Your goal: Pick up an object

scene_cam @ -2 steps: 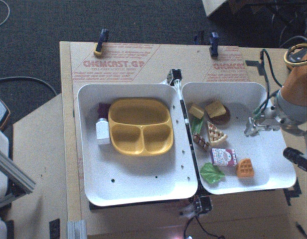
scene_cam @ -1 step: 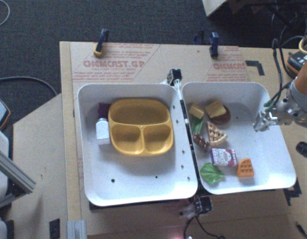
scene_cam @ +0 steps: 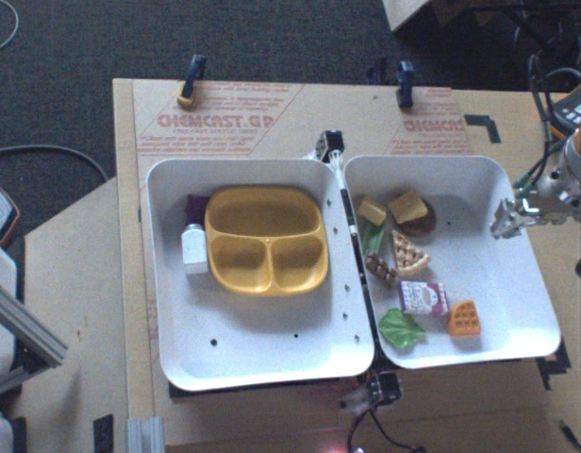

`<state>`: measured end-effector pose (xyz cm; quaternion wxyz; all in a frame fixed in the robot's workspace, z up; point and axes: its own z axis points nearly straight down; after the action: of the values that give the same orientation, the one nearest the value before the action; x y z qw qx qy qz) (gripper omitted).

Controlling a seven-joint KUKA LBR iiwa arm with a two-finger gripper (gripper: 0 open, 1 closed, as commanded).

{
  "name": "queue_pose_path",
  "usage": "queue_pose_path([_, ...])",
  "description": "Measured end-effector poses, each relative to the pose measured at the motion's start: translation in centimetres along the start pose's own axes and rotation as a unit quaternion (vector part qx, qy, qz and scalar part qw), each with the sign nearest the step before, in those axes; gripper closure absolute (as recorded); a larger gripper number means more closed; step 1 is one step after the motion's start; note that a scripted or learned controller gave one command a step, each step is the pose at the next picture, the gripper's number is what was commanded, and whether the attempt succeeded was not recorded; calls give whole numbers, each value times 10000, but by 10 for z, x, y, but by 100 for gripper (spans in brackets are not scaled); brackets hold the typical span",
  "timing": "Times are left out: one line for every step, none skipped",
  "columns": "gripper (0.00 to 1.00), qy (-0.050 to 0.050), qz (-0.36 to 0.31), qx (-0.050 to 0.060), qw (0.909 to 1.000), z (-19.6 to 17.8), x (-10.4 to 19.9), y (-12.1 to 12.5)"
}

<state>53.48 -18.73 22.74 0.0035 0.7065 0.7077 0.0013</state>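
From the camera view, the gripper (scene_cam: 510,217) sits at the right rim of the right bin (scene_cam: 489,253), with the grey arm (scene_cam: 559,182) reaching in from the right; whether it is open or closed I cannot tell, and nothing is seen in its grasp. The candidates for picking all lie in the left half of that bin, well apart from the gripper: a tan block on a dark round base (scene_cam: 410,211); a small tan cube (scene_cam: 372,211); a pizza-slice toy (scene_cam: 408,253); a dark brown piece (scene_cam: 380,269) beside it; a pink carton (scene_cam: 423,297); an orange waffle piece (scene_cam: 464,318); a green leaf (scene_cam: 400,329).

The risks, as I judge them: the gripper is so close to the rim that a straight descent could strike the bin wall; the pieces near the divider are crowded, so a closing grasp may nudge a neighbour or catch two at once; the leaf looks thin and flat, likely to slip.

The toys look like smooth moulded plastic, the waffle gridded, the carton boxy; the bins are glossy white with rounded corners. In the left bin (scene_cam: 177,347) a yellow three-compartment plate (scene_cam: 267,241) lies beside a small white bottle (scene_cam: 195,247).
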Motion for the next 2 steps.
queue_pose_path([100, 31, -20, 43, 10000, 1, 56, -3])
queue_pose_path([100, 35, -30, 43, 10000, 3, 119, 6])
